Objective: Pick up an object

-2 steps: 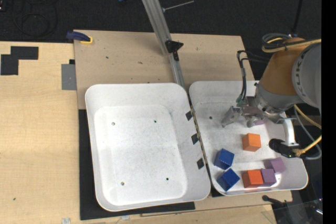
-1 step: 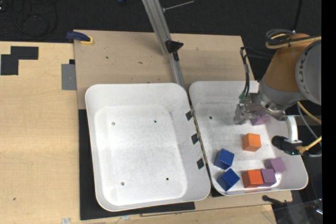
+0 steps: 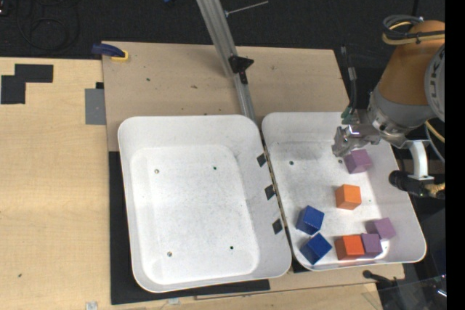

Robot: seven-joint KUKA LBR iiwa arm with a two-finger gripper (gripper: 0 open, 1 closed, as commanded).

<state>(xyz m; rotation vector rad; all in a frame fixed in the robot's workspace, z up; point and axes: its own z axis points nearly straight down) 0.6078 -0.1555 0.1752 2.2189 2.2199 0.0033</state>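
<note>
Tool: the tool (image 3: 352,144) hangs low over the right bin (image 3: 305,134), near that bin's far right corner; whether its fingers are apart or together cannot be told from this angle.
Arm: the grey arm (image 3: 407,94) with its orange band reaches in over the right bin's right edge.
Nearest object: a purple cube (image 3: 357,161) lies on the bin floor just beside the tool, on its near side; whether they touch cannot be told, and the cube is not seen between the fingers.
Orange cube: an orange cube (image 3: 348,197) sits alone toward the middle of the right bin, nearer than the purple one.
Blue cubes: one blue cube (image 3: 311,219) lies near the bin's left edge, and a second blue cube (image 3: 317,248) sits at the near left corner.
Near edge cluster: an orange block (image 3: 351,247) lies along the near edge, with a purple block (image 3: 371,245) touching its right side and another purple block (image 3: 382,229) just behind that.
Left bin: the left bin (image 3: 138,149) stands beside the right one, their edges meeting along the middle.
Surface: both bins rest on the pale wooden surface (image 3: 167,76), and a slanted metal rail (image 3: 216,25) rises from its far side.
</note>
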